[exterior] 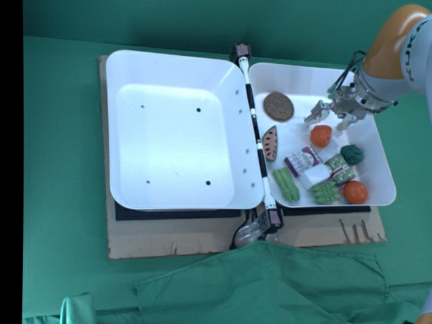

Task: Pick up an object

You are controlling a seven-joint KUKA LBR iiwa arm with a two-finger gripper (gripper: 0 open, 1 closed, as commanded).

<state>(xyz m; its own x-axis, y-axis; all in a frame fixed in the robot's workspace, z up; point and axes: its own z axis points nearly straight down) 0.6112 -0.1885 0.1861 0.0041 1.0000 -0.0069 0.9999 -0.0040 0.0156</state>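
My gripper [331, 119] hangs over the back of the right bin [385, 181], its fingers spread open with nothing between them. Just below it lies a red-orange tomato [321, 135]. A brown round cookie [278, 106] sits to the gripper's left. Further forward in the same bin are a watermelon slice [270, 143], a purple-and-white packet [303, 160], a white block [315, 176], green pea pods [285, 184], a dark green broccoli [352, 154] and an orange fruit [355, 192].
The left bin [135, 69] stands beside the right one, split by a black-and-white divider bar [255, 130]. Both rest on a cardboard sheet [169, 245] on green cloth. A fold of green cloth [270, 282] lies at the front.
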